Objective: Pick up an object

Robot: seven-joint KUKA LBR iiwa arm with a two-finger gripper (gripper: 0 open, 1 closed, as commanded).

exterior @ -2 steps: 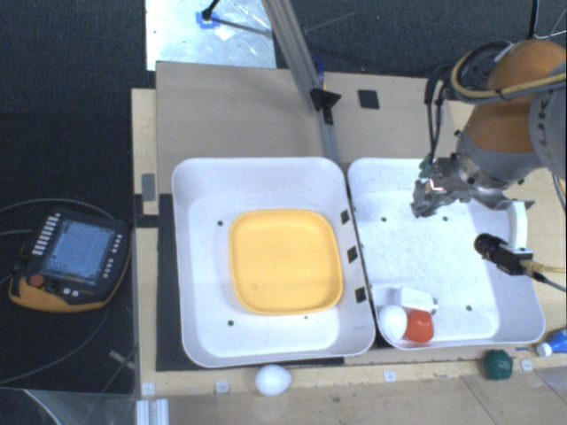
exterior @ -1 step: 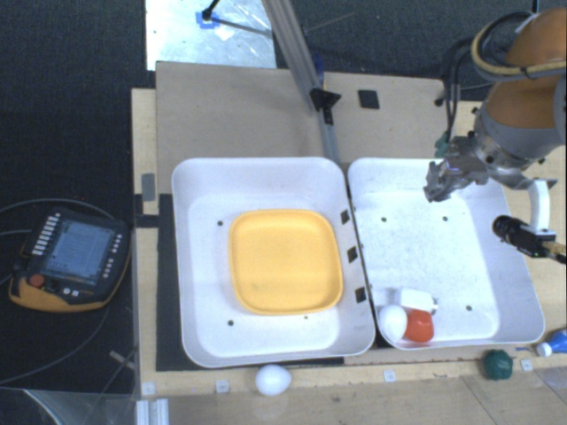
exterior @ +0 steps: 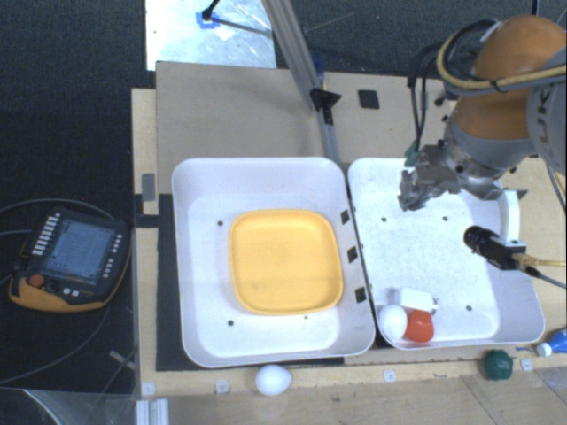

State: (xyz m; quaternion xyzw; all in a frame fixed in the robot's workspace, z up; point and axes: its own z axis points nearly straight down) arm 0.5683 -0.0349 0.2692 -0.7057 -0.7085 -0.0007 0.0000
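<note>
White ball lies just in front of the yellow plate, outside the left bin. Right of the plate, a white egg, red object and white block crowd the near rim of the right bin, bare floor behind them. The gripper hovers farther back, well apart; open or closed, I can't tell.

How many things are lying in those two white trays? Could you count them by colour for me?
Yellow: 1, the square plate, in one bin
White: 2, a small block and a white ball, in the other bin
Orange-red: 1, a rounded piece touching the white ball
Total: 4
</note>
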